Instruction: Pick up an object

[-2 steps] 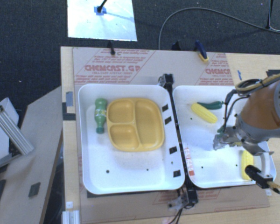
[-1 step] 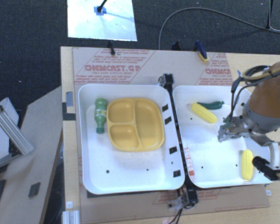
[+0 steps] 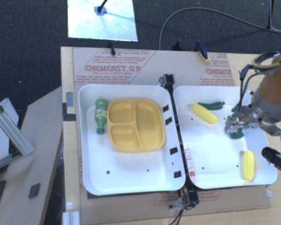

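Near the right wall of the right white bin (image 3: 210, 182), a small dark-green curved plastic piece (image 3: 237, 134) lies just under the grey two-finger gripper (image 3: 235, 125); whether the jaws are parted or closed on it I cannot tell. It is probably light, stiff and smooth, best pinched across its narrow middle. That bin also carries a yellow corn cob (image 3: 204, 113) touching a green pepper (image 3: 211, 105) toward its far edge and a yellow oblong toy (image 3: 247, 165) near its front right corner, while the left white bin (image 3: 126, 182) holds a yellow divided tray (image 3: 135, 124) and a green bottle (image 3: 100, 116).
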Tool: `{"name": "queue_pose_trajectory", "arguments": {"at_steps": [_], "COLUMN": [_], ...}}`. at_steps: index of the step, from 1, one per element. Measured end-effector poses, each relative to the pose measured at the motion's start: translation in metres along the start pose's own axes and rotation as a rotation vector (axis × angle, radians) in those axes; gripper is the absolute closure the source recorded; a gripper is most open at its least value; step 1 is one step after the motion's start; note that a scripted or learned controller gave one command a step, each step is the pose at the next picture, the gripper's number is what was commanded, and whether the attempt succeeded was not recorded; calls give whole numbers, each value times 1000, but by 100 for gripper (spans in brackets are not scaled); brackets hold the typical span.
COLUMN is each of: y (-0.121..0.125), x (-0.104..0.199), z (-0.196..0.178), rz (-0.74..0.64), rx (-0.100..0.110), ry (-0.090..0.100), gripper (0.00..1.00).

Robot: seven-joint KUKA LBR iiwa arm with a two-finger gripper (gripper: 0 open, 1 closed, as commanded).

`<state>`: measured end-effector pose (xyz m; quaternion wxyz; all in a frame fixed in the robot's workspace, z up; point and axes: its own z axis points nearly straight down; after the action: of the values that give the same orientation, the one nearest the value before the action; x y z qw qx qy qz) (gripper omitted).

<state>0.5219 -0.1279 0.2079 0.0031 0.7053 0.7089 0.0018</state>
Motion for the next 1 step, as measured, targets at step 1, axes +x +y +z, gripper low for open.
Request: {"name": "queue_pose_trajectory", "arguments": {"at_steps": [1], "y": [2], "x": [0], "z": [-54], "rz": [-1], "rx": [-1], "ry": [0], "gripper": [100]}}
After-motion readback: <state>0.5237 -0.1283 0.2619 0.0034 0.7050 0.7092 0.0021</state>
